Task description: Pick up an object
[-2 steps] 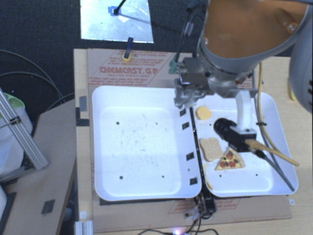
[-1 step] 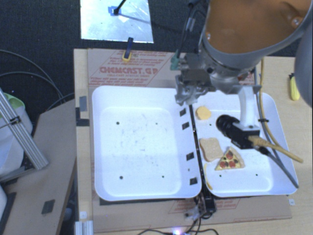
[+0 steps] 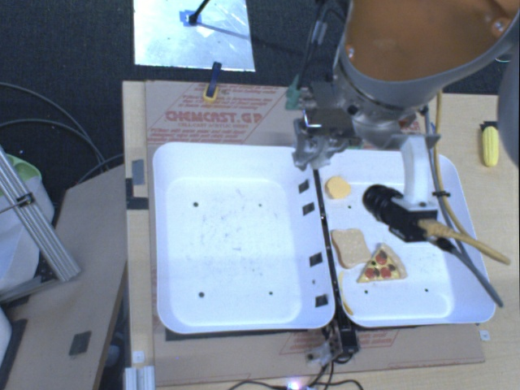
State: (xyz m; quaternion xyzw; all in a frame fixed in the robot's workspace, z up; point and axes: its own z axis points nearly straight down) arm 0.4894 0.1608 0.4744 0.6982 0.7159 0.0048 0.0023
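- Three toy food pieces lie in the right bin [image 3: 422, 303], all on its left half, near the wall it shares with its neighbour.
- One is a pizza slice [image 3: 381, 266]: a yellow wedge with red rounds on top and a tan crust edge, lying flat towards the bin's front.
- One is a bread slice [image 3: 350, 247]: pale tan with a darker rim, lying flat, just beside the pizza slice on its upper left and touching it or nearly so.
- One is a round yellow piece [image 3: 338, 188], small and plain, lying apart from the other two, nearer the bin's back.
- One gripper [image 3: 313, 154] hangs over the back end of the seam between the bins, near the round yellow piece; whether it is open or closed cannot be told from this angle.
- Two shallow white bins sit side by side; the left bin [image 3: 227, 242] shows a few small dark dots on its floor.
- Four small black squares [image 3: 315, 260] run in a row along the seam.
- One cardboard sheet [image 3: 211, 116] with red lettering lies under the bins on the worktop [image 3: 132, 128].
- One yellow tool [image 3: 490, 145] with a dark tip lies on the worktop, to the right of the bins.
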